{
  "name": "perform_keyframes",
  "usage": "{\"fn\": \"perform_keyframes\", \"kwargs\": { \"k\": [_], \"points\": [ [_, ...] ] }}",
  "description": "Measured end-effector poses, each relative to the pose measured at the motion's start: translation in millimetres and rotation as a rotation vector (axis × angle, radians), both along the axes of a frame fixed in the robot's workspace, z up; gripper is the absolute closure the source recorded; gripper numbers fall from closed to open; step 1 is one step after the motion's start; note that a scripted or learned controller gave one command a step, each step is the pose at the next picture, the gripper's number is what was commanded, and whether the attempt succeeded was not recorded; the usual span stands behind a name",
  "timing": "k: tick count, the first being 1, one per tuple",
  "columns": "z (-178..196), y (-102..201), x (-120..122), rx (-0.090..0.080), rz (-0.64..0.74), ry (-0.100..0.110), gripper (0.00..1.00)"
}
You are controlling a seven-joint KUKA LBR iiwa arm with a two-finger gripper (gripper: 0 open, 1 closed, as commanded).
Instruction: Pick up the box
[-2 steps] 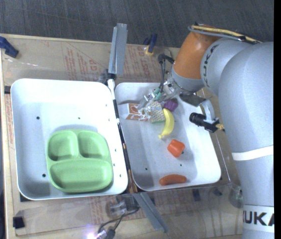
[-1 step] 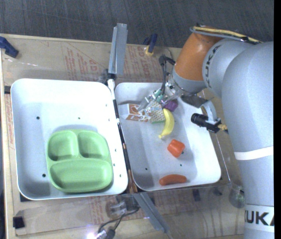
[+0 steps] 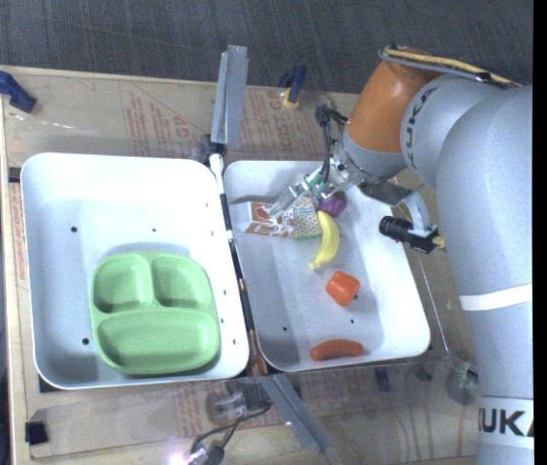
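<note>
The box [image 3: 275,223] is a small flat carton with red and white print, lying near the back left of the right bin [image 3: 283,308]. My gripper [image 3: 304,194] reaches down from the right and sits over the box's right end, close to or touching it. A yellow banana [image 3: 326,242] and a purple object [image 3: 332,202] lie right beside the gripper, partly under the wrist.
In the right bin, an orange-red pepper [image 3: 343,287] sits mid-bin and a red sausage [image 3: 336,350] lies near the front wall. The left bin [image 3: 70,201] holds a green divided tray [image 3: 157,313]. The arm's grey body [image 3: 486,211] covers the bench's right side.
</note>
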State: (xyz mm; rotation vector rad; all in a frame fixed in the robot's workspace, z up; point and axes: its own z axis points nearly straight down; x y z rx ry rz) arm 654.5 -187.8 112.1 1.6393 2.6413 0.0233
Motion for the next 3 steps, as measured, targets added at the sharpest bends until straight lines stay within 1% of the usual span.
{"fn": "perform_keyframes", "kwargs": {
  "k": [1, 2, 3],
  "points": [
    [0, -4, -7, -0.001, 0.07, -0.003, 0.0],
    [12, -2, -6, 0.0, 0.075, -0.001, 1.0],
    [12, -2, -6, 0.0, 0.076, 0.0, 0.0]
  ]
}}
